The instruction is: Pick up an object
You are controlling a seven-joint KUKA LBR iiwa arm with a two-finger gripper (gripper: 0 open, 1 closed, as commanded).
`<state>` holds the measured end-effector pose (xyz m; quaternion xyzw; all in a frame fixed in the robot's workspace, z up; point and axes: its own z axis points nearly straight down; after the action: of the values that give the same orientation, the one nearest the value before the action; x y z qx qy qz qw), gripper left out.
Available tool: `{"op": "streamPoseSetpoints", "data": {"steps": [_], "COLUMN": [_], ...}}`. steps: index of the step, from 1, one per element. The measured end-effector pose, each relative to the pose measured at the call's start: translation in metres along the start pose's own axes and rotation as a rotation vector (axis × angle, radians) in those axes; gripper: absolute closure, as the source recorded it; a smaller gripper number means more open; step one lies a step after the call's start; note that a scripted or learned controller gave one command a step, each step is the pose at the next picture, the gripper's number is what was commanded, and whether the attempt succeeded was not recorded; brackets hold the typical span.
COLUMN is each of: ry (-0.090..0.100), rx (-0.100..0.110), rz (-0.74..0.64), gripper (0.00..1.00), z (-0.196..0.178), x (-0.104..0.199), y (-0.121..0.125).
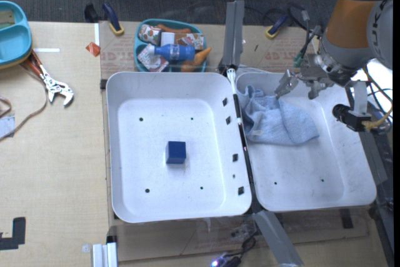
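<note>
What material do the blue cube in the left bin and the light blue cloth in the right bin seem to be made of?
The cube looks rigid, perhaps plastic or painted wood: flat faces, sharp edges and an even, matte dark blue. The picture cannot settle which. The cloth looks like soft fabric, possibly a towel: it lies crumpled with folds and a dull, slightly fuzzy surface.

Soft blue cloth (278, 122); smooth white plastic bins (119, 153).
</note>
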<state>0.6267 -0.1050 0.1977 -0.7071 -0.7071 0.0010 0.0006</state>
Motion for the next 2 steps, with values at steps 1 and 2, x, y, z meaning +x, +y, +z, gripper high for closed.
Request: {"op": "streamPoseSetpoints", "data": {"steps": [1,2], "ry": [-0.001,0.000], "rx": [0.000,-0.003], "rz": [0.010,-0.031], "gripper": [0.00,0.00], "z": [0.026,0.104], "x": [-0.073,-0.070], "y": [-0.024,-0.030]}}
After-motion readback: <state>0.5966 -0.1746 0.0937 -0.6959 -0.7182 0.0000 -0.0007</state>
